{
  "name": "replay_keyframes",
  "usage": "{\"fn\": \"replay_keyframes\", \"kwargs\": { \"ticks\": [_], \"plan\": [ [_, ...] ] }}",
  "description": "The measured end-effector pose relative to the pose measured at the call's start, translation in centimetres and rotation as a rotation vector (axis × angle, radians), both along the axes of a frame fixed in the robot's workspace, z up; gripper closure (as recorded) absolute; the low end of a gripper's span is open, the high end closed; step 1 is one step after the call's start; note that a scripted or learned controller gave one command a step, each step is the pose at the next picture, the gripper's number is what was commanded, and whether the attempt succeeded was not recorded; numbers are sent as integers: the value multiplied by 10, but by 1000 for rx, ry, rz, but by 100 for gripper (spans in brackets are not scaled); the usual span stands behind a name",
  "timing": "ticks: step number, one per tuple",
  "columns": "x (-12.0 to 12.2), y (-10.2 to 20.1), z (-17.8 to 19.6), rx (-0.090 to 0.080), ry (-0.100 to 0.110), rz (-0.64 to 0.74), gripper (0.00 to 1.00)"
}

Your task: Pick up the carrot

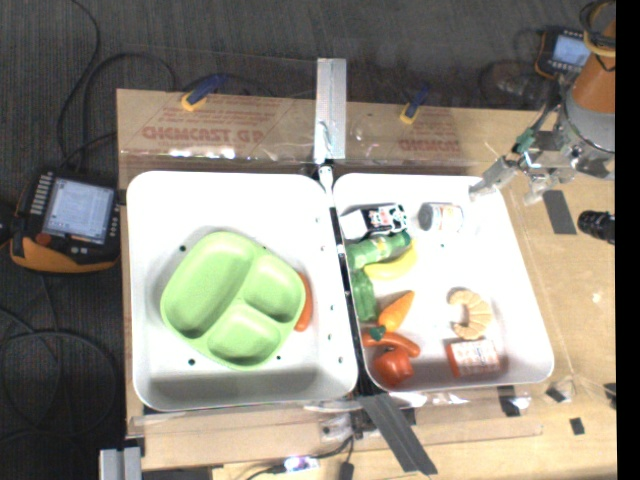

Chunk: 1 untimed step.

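Our gripper [500, 180] hangs just off the far right corner of the right bin [528, 298], with nothing between its fingers; how wide they stand we cannot tell. The carrot [396, 310] lies well down and to the left of it, inside that bin, wedged between a yellow banana [392, 262] above and a red pepper [392, 358] below, with a green bottle [361, 290] just beyond. We judge the approach should drop straight over the carrot's thick middle, fingers across its width, clear of the pepper
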<state>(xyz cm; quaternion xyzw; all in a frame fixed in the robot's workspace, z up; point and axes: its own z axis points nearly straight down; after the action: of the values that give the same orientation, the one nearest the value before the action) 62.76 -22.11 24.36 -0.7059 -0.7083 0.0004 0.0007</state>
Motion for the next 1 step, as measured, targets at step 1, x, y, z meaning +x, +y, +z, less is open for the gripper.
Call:
{"fn": "replay_keyframes", "kwargs": {
  "ticks": [1],
  "plan": [
    [-52, 61, -63, 0, 3, -187, 0]
  ]
}}
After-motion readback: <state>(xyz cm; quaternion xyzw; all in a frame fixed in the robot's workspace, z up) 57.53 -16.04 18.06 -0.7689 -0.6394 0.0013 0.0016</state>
